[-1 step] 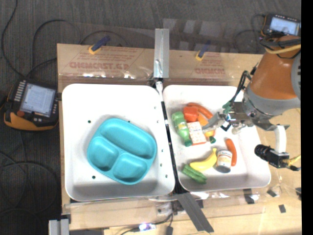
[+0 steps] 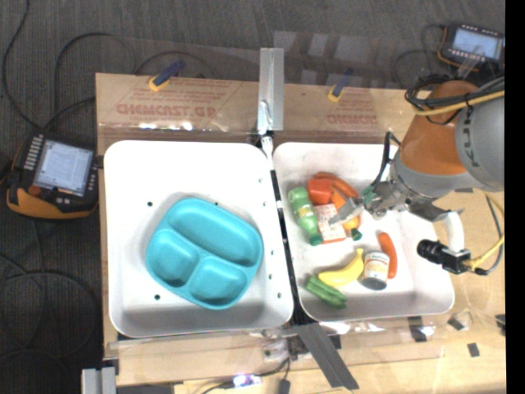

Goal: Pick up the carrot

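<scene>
The carrot point(image 2: 387, 253) is a small orange stick lying in the right bin point(image 2: 426, 298), right of centre, beside a small jar point(image 2: 376, 270). My gripper point(image 2: 358, 209) hangs over the middle of that bin, up and left of the carrot and apart from it. It sits just over a red and white packet point(image 2: 330, 222) and next to an orange-red item point(image 2: 331, 187). Nothing shows between the carrot and the gripper.
The right bin also holds a green bottle point(image 2: 303, 212), a banana point(image 2: 344, 272) and a dark green vegetable point(image 2: 326, 290) near the front. A teal divided plate point(image 2: 205, 253) lies in the left bin point(image 2: 131, 179). A raised wall point(image 2: 279, 245) separates the bins.
</scene>
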